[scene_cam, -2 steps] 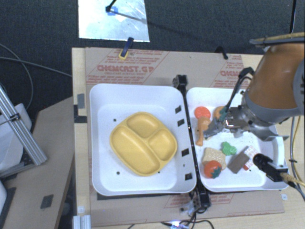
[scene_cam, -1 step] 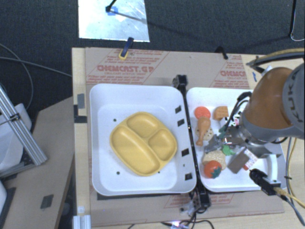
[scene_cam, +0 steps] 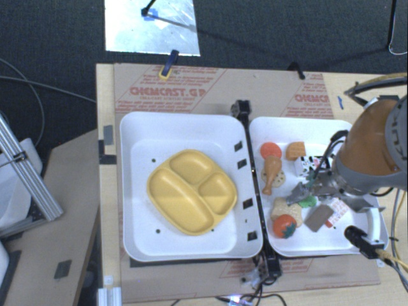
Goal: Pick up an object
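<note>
Grey metal claw [scene_cam: 305,192], grip state impossible to tell, should descend squarely onto the small green piece [scene_cam: 308,202] just beneath it.

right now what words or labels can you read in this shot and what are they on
"CHEMCAST GP": red print on the brown protective sheet under the bins, at upper left, repeated elsewhere on the sheet.
The same print near the right bin's top corner, slanted and partly cut off.
Small fine print below the logo: too blurred to read.
Black-and-white card in the right bin: markings too small to read.
</note>
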Robot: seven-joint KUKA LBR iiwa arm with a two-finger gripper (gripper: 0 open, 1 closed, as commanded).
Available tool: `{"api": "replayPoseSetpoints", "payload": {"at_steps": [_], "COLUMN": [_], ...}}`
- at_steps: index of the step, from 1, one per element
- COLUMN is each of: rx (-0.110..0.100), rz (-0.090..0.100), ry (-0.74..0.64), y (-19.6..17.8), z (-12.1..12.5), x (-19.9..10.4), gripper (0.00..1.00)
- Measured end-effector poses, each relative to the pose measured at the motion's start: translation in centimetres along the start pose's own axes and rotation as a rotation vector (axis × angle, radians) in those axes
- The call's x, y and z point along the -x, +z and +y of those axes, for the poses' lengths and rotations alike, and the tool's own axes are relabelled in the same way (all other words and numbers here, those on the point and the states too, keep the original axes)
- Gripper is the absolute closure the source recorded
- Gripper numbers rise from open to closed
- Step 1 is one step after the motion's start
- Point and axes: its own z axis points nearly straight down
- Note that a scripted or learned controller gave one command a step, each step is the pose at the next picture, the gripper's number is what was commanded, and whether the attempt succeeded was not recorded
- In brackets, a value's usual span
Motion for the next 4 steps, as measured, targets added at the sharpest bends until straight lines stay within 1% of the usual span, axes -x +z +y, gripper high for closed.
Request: {"api": "replayPoseSetpoints", "payload": {"at_steps": [1,2,3,4], "rx": [0.006,0.004,0.000,0.001], "rz": [0.001,0.000,0.002,0.002], "ry": [-0.009,-0.004,-0.005,-0.009], "y": [-4.8,-5.6,-1.6,-0.4], "z": [-1.4,-1.4,-1.5,-1.4], "x": [-2.1,0.6,0.2,-0.9], "gripper": [0.00,0.00,0.00,0.00]}}
